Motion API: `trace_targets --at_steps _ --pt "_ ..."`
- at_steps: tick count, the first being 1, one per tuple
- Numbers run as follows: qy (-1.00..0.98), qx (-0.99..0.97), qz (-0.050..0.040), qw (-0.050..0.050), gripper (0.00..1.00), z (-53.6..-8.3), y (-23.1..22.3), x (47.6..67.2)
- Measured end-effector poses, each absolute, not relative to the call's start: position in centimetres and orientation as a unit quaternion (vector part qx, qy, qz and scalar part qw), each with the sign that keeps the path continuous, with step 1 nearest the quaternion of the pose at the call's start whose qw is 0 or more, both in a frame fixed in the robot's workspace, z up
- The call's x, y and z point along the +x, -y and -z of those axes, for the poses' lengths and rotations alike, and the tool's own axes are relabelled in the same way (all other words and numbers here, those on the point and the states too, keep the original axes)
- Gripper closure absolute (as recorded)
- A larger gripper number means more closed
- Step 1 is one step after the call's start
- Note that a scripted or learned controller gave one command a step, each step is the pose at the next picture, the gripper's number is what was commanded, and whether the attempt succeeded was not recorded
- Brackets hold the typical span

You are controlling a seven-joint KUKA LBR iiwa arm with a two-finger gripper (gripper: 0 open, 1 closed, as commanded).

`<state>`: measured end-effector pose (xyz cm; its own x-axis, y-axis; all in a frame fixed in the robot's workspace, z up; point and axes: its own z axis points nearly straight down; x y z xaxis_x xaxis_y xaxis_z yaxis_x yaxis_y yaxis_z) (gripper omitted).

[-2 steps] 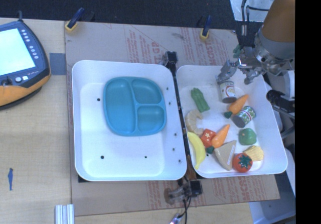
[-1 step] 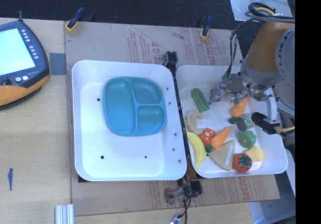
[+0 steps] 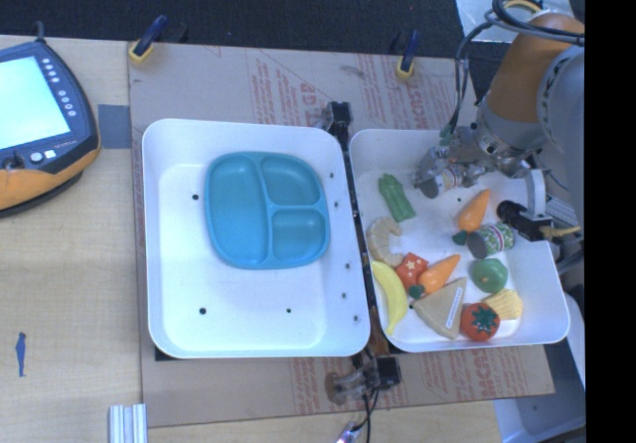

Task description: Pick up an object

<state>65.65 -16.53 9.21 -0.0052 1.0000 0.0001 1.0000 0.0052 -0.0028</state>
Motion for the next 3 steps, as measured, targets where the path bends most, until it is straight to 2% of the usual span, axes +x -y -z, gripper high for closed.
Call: trace_targets --at_steps 3 --pt "0.708 -0.706 -0.0001 0.0 0.0 -9.24 18.67 65.68"
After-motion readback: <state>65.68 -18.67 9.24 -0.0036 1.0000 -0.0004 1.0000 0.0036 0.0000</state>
